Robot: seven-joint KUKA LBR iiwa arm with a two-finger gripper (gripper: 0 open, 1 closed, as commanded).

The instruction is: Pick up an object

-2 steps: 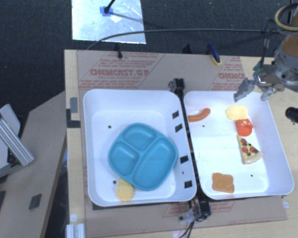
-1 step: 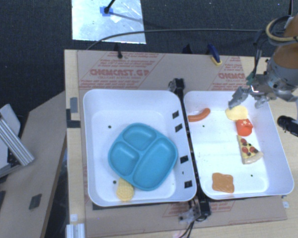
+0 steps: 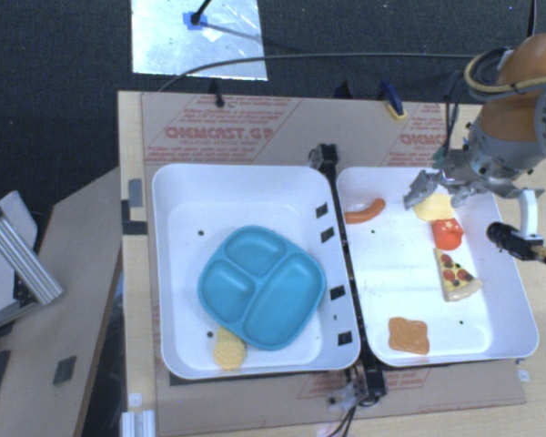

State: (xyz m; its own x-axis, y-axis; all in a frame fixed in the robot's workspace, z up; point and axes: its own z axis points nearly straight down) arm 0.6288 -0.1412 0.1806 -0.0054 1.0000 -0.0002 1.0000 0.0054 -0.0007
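Camera view from above the bench takes in two shallow white bins side by side on a sheet of brown board. Left bin (image 3: pixel 177 244) holds a blue divided plate (image 3: pixel 261 286), tilted so that it sits diagonally, with a small yellow toy food piece (image 3: pixel 228 349) just beside its lower-left edge. Right bin (image 3: pixel 510 321) holds the graspable toys: a hot dog sausage (image 3: pixel 365 210) near the upper-left corner, a pale yellow piece (image 3: pixel 435 208) toward the upper right, a red-orange tomato-like piece (image 3: pixel 447 233) just below it, a pizza slice (image 3: pixel 457 276) below that, and a brown cookie-like piece (image 3: pixel 408 335) near the front wall. The gripper (image 3: pixel 428 188) hangs at the back of the right bin, just above the pale yellow piece, its grey fingers (image 3: pixel 417 189) spread apart with nothing between them. Behind it the arm's orange band (image 3: pixel 528 62) rises at the right.
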